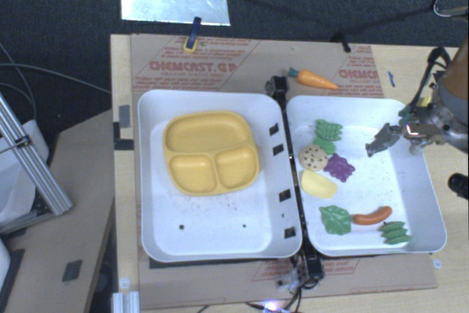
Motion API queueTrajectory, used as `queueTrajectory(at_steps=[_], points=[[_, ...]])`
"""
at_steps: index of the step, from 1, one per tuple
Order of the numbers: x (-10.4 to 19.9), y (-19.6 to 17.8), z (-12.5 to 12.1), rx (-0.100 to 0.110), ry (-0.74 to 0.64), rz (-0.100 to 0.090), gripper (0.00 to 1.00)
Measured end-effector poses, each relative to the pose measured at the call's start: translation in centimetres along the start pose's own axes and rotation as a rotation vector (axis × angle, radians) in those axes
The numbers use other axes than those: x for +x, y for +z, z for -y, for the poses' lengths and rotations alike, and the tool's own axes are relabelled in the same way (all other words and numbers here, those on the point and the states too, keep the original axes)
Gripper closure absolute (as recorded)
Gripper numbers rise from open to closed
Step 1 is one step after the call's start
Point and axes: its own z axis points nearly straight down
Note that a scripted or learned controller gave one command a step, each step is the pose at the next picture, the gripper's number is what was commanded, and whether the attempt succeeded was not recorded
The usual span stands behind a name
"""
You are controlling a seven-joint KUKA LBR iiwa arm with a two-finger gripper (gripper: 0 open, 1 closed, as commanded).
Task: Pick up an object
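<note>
The right bin (421, 190) holds several toy foods: a green leafy piece (328, 131), a speckled cookie (314, 156), purple grapes (339, 168), a pale yellow piece (318, 185), a green leaf (335, 219), a red-orange sausage (372, 215) and a green pod (396, 232). My gripper (399, 142) hangs over the upper right part of this bin, to the right of the grapes and apart from every item. It looks open, with nothing between its fingers.
The left bin (212, 231) holds a yellow divided plate (211, 152). A toy carrot (315, 79) lies on the board behind the bins. Black clips run along the divider (287, 172) between the bins. A metal frame (29, 165) stands at the left.
</note>
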Motion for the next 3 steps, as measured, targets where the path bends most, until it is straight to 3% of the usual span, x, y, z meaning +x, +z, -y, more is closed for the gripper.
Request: queueTrajectory(at_steps=[1, 2, 3], points=[[5.5, 17.5, -2.8, 0.012, -0.006, -0.005, 0.0], [13.5, 7.5, -1.9, -0.007, -0.01, -0.004, 0.0], [16.5, 7.0, -4.0, -0.002, -0.005, -0.002, 0.0]])
